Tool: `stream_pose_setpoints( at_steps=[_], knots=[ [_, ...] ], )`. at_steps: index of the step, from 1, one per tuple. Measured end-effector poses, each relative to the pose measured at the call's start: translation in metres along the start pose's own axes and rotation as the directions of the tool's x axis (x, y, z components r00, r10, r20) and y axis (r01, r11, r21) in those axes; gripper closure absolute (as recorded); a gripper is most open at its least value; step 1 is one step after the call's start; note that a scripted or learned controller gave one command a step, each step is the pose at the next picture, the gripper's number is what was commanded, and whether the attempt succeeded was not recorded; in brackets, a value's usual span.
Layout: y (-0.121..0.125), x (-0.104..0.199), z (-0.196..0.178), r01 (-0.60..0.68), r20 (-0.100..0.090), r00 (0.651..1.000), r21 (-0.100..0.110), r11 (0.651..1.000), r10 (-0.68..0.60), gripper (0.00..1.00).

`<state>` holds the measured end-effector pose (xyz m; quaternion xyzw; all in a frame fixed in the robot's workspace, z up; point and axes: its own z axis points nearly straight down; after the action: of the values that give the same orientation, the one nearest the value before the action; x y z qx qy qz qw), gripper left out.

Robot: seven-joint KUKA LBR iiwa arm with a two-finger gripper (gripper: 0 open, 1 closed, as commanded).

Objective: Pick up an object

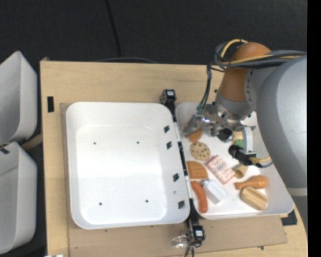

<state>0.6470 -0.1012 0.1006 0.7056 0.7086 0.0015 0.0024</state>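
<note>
- At the near edge of the bench [53, 143], closest to the camera, a small metal clip [184, 241] sits where the two bins meet; just above it lie the front rims of the left bin [123, 218] and the right bin [267, 210].
- The right bin carries all the candidates: a red sausage [199, 196], a clear white wrapper [213, 190], a bread roll [254, 198], a drumstick [252, 182], a pink packet [220, 169], an orange block [197, 169] and a round cookie [200, 151].
- These pieces are crowded, several touching or just beside each other, so I judge a clean grab needs a target with free sides.
- The gripper [203, 123] is low over the far end of the right bin, just beyond the cookie; a small orange piece [195, 136] lies at its near edge.
- Whether it is apart, together or clamped on anything cannot be told; the wrist hardware hides that part.
- The cookie looks like the nearest pick, but it is flat, so a descent should go right down to the bin floor with the grip spanning its width.
- The bin wall and the middle divider [177, 143] are near; I would keep the approach vertical and clear of them.
- A lift should be slow, since a neighbour could be dragged up or the piece could slip.
</note>
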Motion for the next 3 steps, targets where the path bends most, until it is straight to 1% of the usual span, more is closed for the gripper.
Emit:
stream_pose_setpoints(
  at_steps=[1, 2, 3],
  knots=[
    [-0.06, -0.117, 0.0, -0.014, -0.002, 1.0, 0.008, 1.0, 0.014, 0.0],
    [-0.004, -0.047, 0.0, 0.003, -0.001, 1.0, 0.002, 1.0, -0.003, 0.0],
    [-0.007, -0.053, -0.01, 0.0, 0.003, 1.0, 0.005, 1.0, 0.0, 1.0]
  ],
)
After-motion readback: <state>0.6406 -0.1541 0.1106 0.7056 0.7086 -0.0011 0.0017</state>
